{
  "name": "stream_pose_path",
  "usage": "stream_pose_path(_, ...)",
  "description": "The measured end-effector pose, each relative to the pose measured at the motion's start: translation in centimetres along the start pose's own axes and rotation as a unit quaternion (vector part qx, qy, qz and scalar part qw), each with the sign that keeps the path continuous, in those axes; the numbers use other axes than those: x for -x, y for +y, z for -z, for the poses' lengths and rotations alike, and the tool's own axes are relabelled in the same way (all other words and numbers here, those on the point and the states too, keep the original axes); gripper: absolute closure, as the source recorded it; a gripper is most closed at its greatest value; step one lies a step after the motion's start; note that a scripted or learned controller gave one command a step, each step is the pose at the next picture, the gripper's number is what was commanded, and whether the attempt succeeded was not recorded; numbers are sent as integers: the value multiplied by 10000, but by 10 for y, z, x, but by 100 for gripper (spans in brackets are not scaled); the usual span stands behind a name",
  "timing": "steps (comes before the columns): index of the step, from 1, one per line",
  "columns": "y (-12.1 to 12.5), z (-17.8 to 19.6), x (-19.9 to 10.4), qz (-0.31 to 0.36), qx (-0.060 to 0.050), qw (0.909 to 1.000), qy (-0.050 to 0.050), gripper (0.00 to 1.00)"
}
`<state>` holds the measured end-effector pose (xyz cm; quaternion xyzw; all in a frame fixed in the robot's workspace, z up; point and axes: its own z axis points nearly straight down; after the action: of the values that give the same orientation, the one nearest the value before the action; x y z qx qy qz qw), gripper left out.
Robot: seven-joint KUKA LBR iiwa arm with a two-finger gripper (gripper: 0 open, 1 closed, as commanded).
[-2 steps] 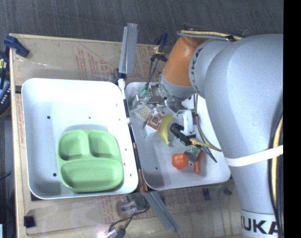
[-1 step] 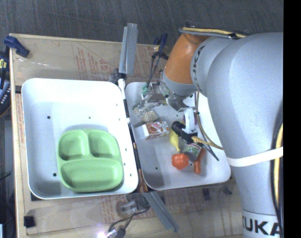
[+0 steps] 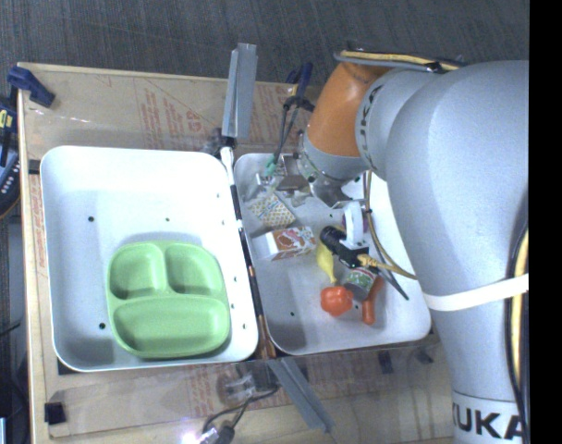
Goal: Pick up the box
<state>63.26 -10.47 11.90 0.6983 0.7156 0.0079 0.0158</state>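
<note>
Camera view: my claw [image 3: 279,178] is low at upper left of the right bin [image 3: 304,336], can't tell its state; box [image 3: 290,241] lies just below among a tomato [image 3: 335,300] and clutter, so I risk nudging it aside or grabbing a neighbour.

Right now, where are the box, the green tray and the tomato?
box [image 3: 291,241], camera view, on its printed top face.
green tray [image 3: 168,297], camera view, on the ridge between its compartments.
tomato [image 3: 335,301], camera view, on the middle of its red skin.
</note>
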Motion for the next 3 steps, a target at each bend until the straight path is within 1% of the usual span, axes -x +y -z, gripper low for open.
stream_pose_path(1,1,10,0,7,3,10000,4,100)
stream_pose_path(2,1,10,0,8,1,10000,4,0)
stream_pose_path(3,-1,-22,2,139,-119,9998,21,0)
